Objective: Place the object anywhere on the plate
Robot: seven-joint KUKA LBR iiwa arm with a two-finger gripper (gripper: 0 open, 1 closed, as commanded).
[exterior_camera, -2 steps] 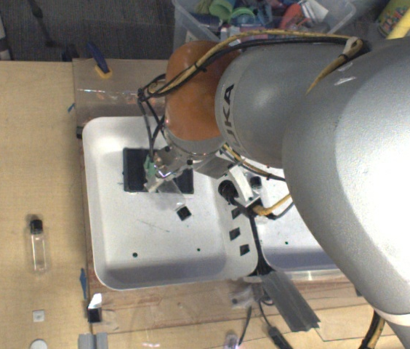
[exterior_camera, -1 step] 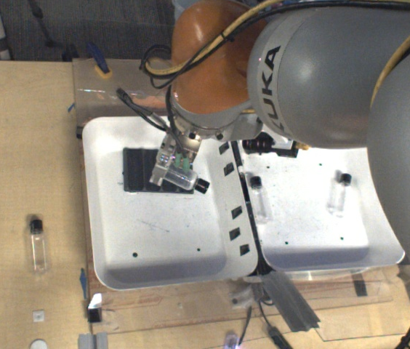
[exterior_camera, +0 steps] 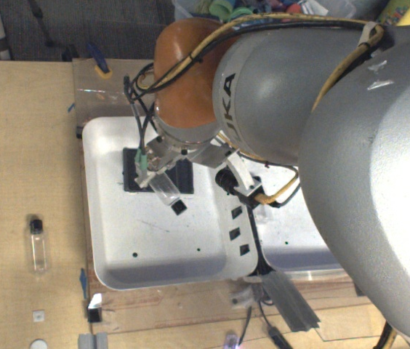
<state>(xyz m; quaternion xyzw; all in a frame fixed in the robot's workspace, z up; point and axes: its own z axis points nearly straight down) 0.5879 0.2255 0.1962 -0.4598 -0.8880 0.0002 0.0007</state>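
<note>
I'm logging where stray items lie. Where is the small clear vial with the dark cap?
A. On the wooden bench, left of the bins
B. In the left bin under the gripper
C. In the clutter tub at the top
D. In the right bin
A: the clear vial lies on the bare wooden bench, well left of the left bin.

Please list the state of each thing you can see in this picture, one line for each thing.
gripper: low over the left bin, fingers pointing down.
left bin: lies flat on the bench, arm above it.
dark flat piece: lies in the left bin, partly hidden by the gripper.
clear vial: lies on its side on the bench, left of the bins.
</note>
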